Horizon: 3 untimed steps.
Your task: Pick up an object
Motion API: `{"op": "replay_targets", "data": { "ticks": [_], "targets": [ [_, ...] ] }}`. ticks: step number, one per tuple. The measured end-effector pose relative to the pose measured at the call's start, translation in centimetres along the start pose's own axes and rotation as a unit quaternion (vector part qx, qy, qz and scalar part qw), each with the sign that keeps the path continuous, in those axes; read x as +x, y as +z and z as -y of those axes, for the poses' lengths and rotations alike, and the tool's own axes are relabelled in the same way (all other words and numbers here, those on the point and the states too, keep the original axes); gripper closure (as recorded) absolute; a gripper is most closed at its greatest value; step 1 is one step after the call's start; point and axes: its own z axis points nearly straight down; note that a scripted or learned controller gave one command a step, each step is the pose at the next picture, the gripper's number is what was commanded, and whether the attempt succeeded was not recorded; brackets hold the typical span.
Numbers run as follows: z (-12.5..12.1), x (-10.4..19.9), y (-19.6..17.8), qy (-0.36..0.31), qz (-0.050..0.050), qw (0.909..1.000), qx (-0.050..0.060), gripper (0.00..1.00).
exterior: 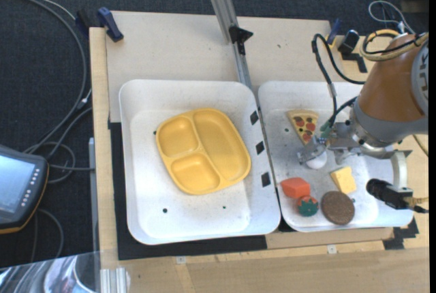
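**Gripper low in right bin, nothing seen held**

Camera view: two white bins side by side on the bench. Left bin (136, 148) holds a yellow tray (202, 150) with three compartments, lying flat near the bin's middle, tilted a bit off square.

Right bin (276, 97) holds the small items. Pizza slice (304, 125) sits at about 11 o'clock in the bin. Cheese wedge (344, 180), yellow, is near the middle toward 5 o'clock. Brown cookie (337, 207) lies at 6 o'clock, just below the cheese. Red block (296, 187) is at 7 o'clock, with a green-and-red piece (308, 206) touching or just beside it on its 5 o'clock side. A small white piece (315, 162) lies below the pizza.

Arm (392, 90) comes in from 3 o'clock, orange band over the right bin. Gripper (319, 147) is down near the bin floor, between pizza and white piece, at 10 o'clock from the cheese. Cannot tell whether it is spread or pressed together; nothing visibly pinched.
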Motion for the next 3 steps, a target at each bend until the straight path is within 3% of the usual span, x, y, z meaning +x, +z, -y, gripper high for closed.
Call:
{"op": "replay_targets", "data": {
  "ticks": [1,2,3],
  "targets": [
    [0.2,0.4,6.3,0.000,0.000,1.0000,0.000,0.00],
    [0.2,0.5,6.7,0.000,0.000,1.0000,-0.002,0.00],
    [0.1,0.5,5.6,-0.001,0.000,1.0000,-0.003,1.00]
  ]
}}
